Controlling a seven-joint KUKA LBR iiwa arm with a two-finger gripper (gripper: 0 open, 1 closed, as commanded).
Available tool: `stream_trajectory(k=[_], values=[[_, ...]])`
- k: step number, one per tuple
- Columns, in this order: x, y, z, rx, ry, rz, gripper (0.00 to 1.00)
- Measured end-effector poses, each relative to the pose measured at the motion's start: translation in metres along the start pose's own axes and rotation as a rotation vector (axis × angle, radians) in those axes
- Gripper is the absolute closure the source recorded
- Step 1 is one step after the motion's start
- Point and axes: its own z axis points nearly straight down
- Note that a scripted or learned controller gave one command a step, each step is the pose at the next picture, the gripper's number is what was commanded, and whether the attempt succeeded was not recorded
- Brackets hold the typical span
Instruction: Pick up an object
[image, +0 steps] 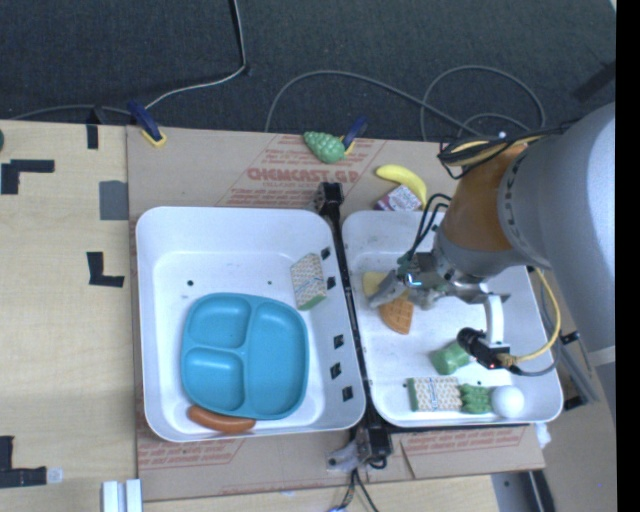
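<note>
The arm (520, 205) reaches in from three o'clock and hangs over the right bin (530, 405). Its gripper (412, 278) sits low at about nine o'clock of that bin; whether it is open or shut cannot be told, and nothing can be seen held in it.

Just beside the gripper, at eight o'clock of it, lies a yellow wedge (376, 284). An orange cone (398, 316) lies just below the gripper at six o'clock. A green block (450, 357) lies toward five o'clock of the bin's middle. Along the six o'clock wall sit a patterned box (433, 394), a green toy (476, 399) and a white ball (509, 401), side by side.

In the left bin (165, 235), a blue tray (243, 355) lies at six o'clock, with a sausage (221, 420) against its lower edge. A sponge (309, 280) sits at three o'clock.

Beyond the bins, at twelve o'clock, a banana (401, 180) lies on the cardboard (250, 180).
</note>
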Motion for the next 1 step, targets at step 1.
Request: stream_trajectory(k=[1], values=[[0.0016,-0.0003,-0.0001,-0.001,-0.002,0.001,0.0]])
